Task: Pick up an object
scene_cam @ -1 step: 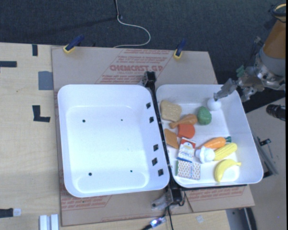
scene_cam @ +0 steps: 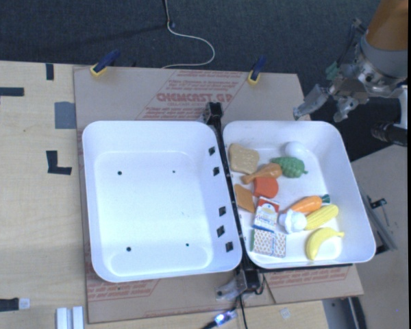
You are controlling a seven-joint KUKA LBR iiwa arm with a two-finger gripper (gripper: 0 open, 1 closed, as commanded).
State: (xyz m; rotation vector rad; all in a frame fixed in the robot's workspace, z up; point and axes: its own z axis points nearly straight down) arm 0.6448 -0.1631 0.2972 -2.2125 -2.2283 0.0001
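**Toys in the right bin, gripper above its far corner**

I see the toy food (scene_cam: 288,201) piled in the right bin (scene_cam: 353,184). My gripper (scene_cam: 325,108) hovers past that bin's far right corner, fingers spread, nothing between them. The arm's upper part is cut off at the frame edge.

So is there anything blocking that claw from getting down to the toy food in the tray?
Nothing visible does. The gripper hangs open above the far right corner of the right bin, outside its rim. The toy food lies uncovered below it, with the white ball and the green broccoli nearest. The pieces crowd each other, though.
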